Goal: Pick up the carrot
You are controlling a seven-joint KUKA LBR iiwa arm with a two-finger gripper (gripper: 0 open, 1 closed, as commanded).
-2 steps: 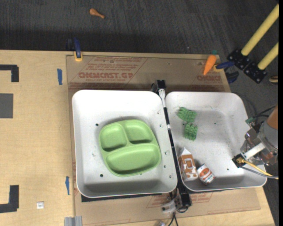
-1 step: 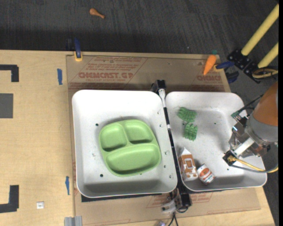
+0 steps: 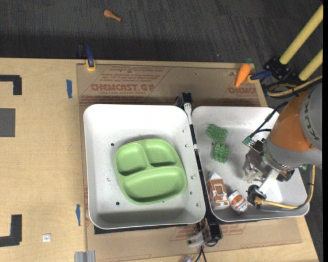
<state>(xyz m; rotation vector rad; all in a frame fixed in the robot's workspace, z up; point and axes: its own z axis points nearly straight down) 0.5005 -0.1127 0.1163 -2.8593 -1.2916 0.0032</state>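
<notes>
Carrot (image 3: pixel 243 74) is the goal, yet it lies at the far end of the scene, so take things from the near edge outward. Nearest, against the front wall of the right bin (image 3: pixel 241 116), lie a small white-and-orange carton (image 3: pixel 218 190) and, just beside it, a round orange-and-white object (image 3: pixel 237 201). Just beyond them the gripper (image 3: pixel 254 179) hangs low inside this same bin, under the grey wrist and orange band; whether the claw is wide or narrow cannot be told from this slant, and nothing can be seen held in it. Farther in sit two green ridged blocks (image 3: pixel 221 152), one behind the other. The left bin (image 3: pixel 97 153) holds a green divided plate (image 3: pixel 149 170). Past the right bin's far rim, outside both bins, the carrot lies tilted on the brown bench board, near a blue clip. Farther still, on the dark floor, lies another small orange thing (image 3: pixel 111 15). The risk, as I judge it, is a grab in the wrong place: the claw is well apart from the carrot, and the orange-marked items beneath it could be taken instead. Reaching out over the rim could also clip the bin wall or nudge the carrot off the board.
</notes>
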